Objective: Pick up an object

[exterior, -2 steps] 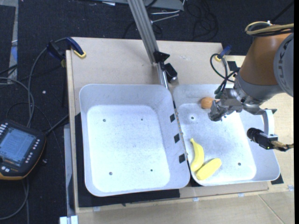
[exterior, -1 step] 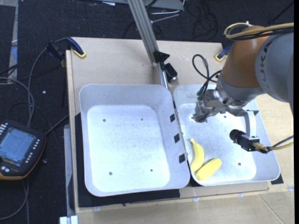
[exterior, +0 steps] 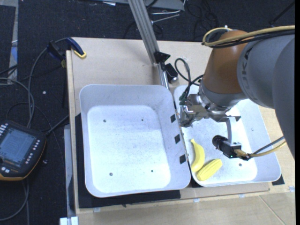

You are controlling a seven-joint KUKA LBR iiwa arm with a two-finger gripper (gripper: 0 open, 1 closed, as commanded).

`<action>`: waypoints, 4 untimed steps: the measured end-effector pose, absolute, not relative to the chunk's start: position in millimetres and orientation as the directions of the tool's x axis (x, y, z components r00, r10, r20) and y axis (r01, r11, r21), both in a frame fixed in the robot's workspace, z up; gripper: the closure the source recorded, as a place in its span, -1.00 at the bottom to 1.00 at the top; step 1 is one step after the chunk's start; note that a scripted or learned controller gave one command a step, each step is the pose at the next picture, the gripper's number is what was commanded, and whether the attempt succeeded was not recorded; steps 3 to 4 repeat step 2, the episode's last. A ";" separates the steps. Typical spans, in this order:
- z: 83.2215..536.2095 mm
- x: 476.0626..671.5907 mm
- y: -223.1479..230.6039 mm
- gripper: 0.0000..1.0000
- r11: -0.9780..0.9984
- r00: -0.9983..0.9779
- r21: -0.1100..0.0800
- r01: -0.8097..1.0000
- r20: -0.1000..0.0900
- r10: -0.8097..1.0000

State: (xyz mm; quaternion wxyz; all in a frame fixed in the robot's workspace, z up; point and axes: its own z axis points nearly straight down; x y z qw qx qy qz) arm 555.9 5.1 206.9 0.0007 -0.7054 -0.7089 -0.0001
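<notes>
Seen from above at a slant, a wooden bench (exterior: 117, 55) carries two shallow white bins side by side. The left bin (exterior: 91, 102) takes up the middle of the scene. The right bin (exterior: 262, 172) holds a yellow banana (exterior: 198, 153) near its left wall, toward the near edge, with a yellow corn cob (exterior: 209, 168) touching it on the right. The grey arm (exterior: 267, 64) reaches in from the right, orange band (exterior: 225, 64) above the wrist. Its gripper (exterior: 187, 118) hangs over the right bin's left wall, just beyond the banana; whether it is wide or narrow cannot be told. A handheld control pendant (exterior: 16, 149) lies on the floor at far left.
</notes>
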 end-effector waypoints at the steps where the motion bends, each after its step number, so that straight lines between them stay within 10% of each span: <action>1: 225.9 553.9 56.9 1.00 0.005 -0.005 0.001 1.000 0.001 1.000; 4: 226.7 546.4 99.3 1.00 0.004 -0.004 0.000 1.000 0.001 1.000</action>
